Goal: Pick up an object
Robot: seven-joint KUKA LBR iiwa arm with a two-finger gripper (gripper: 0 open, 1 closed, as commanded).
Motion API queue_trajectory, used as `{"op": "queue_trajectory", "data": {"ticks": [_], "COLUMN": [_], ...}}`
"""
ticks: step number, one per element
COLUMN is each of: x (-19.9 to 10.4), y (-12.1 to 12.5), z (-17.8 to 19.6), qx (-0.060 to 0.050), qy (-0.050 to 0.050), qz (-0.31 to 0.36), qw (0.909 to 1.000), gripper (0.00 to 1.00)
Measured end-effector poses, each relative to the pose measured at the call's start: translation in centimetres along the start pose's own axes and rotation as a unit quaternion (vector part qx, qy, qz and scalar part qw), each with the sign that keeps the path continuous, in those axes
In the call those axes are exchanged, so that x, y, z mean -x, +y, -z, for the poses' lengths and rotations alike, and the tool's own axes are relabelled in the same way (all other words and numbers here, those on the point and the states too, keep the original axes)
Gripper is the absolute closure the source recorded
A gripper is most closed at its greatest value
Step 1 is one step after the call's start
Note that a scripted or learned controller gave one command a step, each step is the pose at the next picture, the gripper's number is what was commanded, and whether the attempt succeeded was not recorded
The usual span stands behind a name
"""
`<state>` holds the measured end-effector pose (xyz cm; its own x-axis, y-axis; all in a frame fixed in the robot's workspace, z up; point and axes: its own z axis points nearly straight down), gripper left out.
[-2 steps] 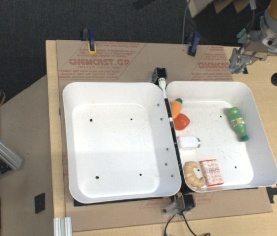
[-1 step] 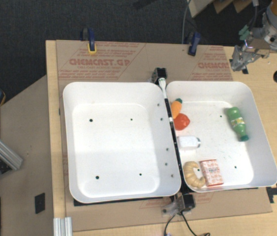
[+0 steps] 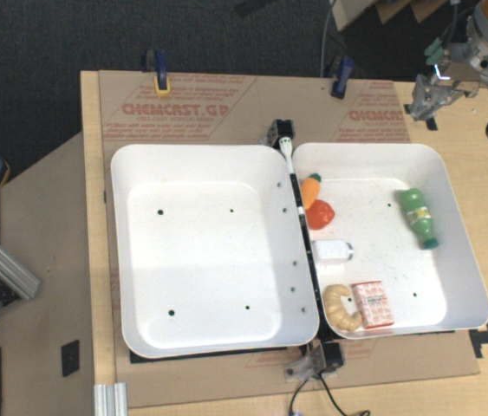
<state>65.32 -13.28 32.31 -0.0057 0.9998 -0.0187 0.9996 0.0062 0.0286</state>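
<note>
While the gripper (image 3: 427, 102) hangs beyond the right bin's (image 3: 452, 199) far corner, grip state unclear, nothing visibly held; green bottle (image 3: 418, 217) lies isolated inside — best target: descend centered, straddle its narrow width, avoid bin wall.

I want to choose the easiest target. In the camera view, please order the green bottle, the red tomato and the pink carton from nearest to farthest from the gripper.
Measured from the gripper at the upper right:
1. Green bottle, right side of the right bin.
2. Red tomato, by that bin's left wall.
3. Pink carton, at the bin's front edge, beside a croissant.
</note>
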Motion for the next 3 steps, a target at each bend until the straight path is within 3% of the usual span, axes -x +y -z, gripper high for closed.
{"op": "queue_trajectory", "data": {"ticks": [3], "x": [0.1], "y": [0.3], "z": [3.2], "qx": [0.006], "qy": [-0.003], "qz": [0.001], "qw": [1.0], "gripper": [1.0]}}
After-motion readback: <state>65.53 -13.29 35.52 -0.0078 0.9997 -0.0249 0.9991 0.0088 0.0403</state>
